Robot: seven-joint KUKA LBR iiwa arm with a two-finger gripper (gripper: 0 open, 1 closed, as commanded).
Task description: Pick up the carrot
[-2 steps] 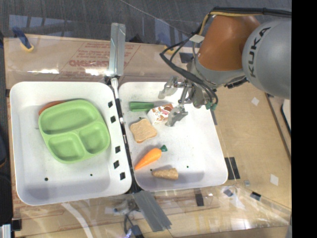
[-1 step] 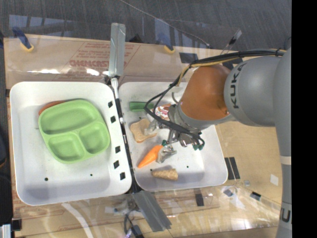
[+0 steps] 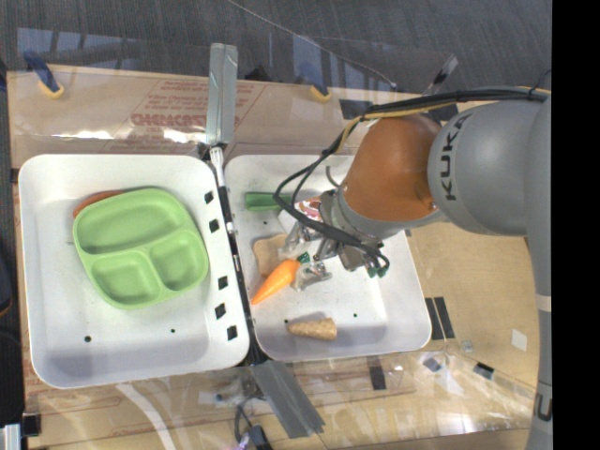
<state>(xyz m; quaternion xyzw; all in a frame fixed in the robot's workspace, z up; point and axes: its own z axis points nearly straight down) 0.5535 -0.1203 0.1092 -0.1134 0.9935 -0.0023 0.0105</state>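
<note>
A: What sits on the desk (image 3: 469, 279)?
B: Two white bins; the carrot (image 3: 274, 281) lies in the right bin (image 3: 375, 331).
A: The fingers (image 3: 302, 262)?
B: At its top end; apparently closing on it, but I cannot tell.

tray (image 3: 141, 247) in left bin (image 3: 42, 279), carrot (image 3: 274, 281) in right bin (image 3: 398, 312)

The arm (image 3: 487, 167) reaches in from the right, its grey link lying across the right side of the view and ending in the orange band (image 3: 394, 167) above the wrist. The wrist points down and leftward. The gripper (image 3: 302, 262) hangs low below the band, black cables looping around it; its fingers are too cluttered to read.
</note>
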